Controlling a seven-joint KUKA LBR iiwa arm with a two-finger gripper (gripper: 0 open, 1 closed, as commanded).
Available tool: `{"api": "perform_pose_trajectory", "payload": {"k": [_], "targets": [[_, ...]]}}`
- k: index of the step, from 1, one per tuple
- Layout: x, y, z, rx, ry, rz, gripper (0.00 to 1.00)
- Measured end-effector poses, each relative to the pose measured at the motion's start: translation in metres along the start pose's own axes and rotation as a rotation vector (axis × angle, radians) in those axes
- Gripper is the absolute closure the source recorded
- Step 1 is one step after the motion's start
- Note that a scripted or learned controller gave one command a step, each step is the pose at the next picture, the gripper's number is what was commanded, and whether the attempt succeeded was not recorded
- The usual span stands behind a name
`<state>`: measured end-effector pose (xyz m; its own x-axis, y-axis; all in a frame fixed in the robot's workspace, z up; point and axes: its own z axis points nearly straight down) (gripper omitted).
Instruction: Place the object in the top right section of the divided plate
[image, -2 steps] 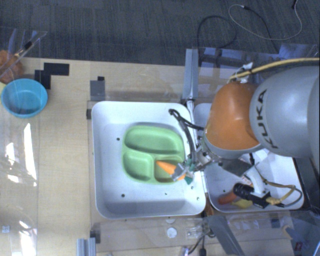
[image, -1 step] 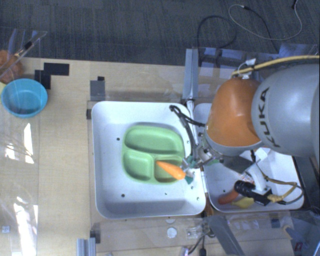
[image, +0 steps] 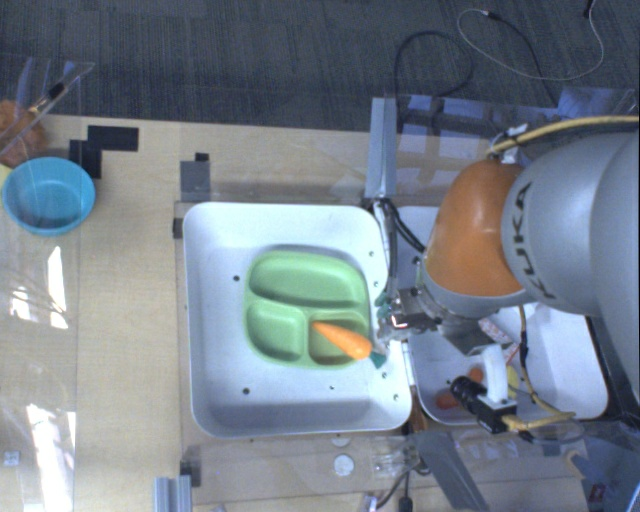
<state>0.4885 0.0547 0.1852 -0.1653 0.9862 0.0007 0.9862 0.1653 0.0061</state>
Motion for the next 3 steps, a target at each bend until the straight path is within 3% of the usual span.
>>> {"api": "perform_pose_trajectory", "payload": {"k": [1,2,3], "targets": [[0.000,0.003,-0.011,-0.006,0.000,-0.002,1.00],[-0.042,-0.007,0.000,0.002,-0.001,0.274,1.00],[-0.041,-0.005,-0.010,-0.003,0.000,0.267,1.00]]}}
